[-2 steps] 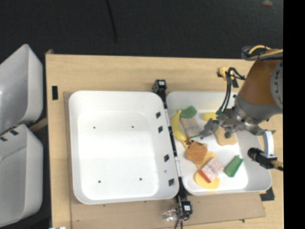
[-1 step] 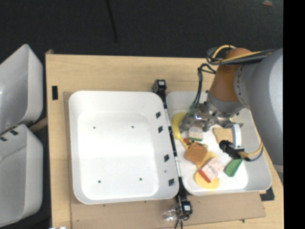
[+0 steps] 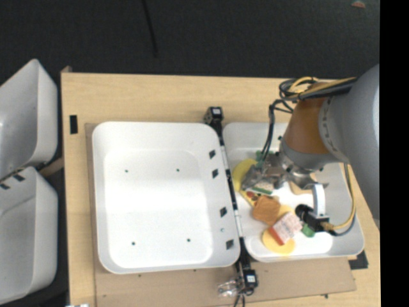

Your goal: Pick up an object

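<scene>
My gripper (image 3: 261,183) hangs low in the right bin (image 3: 339,245), down among the pile of small objects near the divider. Right by it lie a yellow curved piece (image 3: 243,170) and a green-and-white item (image 3: 257,188). Just below sit an orange-brown lump (image 3: 266,208), a red-and-white block (image 3: 285,228) on a yellow disc (image 3: 276,244), and a small green piece (image 3: 309,231). The wrist and orange band (image 3: 305,130) cover the bin's upper part. The view does not show the fingertips against the clutter.
The left bin (image 3: 153,194) is a wide white tray beside the right one, separated by a raised rim with black clips (image 3: 225,190). Cables (image 3: 332,226) loop along the right bin's right side. White casings (image 3: 22,171) stand at the far left.
</scene>
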Controlling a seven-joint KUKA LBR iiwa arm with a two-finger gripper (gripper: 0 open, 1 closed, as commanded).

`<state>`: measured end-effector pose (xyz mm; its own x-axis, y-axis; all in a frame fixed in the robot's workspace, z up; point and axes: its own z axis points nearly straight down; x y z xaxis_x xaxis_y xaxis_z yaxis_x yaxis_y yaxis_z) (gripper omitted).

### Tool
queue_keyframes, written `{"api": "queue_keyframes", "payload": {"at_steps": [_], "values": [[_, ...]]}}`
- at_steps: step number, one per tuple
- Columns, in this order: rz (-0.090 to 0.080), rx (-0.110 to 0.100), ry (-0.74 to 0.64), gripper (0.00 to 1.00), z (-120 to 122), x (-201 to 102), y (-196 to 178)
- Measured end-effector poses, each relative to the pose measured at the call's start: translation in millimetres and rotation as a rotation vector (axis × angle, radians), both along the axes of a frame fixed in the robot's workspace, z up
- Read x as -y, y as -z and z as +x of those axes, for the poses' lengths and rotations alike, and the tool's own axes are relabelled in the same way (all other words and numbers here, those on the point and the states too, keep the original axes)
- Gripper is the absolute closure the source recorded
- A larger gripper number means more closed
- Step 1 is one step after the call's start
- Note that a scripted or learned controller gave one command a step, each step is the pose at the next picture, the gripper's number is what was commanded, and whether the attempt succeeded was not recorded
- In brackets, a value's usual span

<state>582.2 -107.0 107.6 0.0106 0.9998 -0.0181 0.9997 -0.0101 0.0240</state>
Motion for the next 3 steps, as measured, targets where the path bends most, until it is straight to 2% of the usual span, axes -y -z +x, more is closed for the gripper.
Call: {"api": "queue_keyframes", "payload": {"at_steps": [1, 2, 3], "values": [[0.007, -0.005, -0.001, 1.0, 1.3, -1.8, -8.6], [0.019, -0.029, -0.008, 1.0, -82.6, -10.2, -15.2], [0.021, -0.013, -0.024, 1.0, -27.7, -113.4, -97.1]]}}
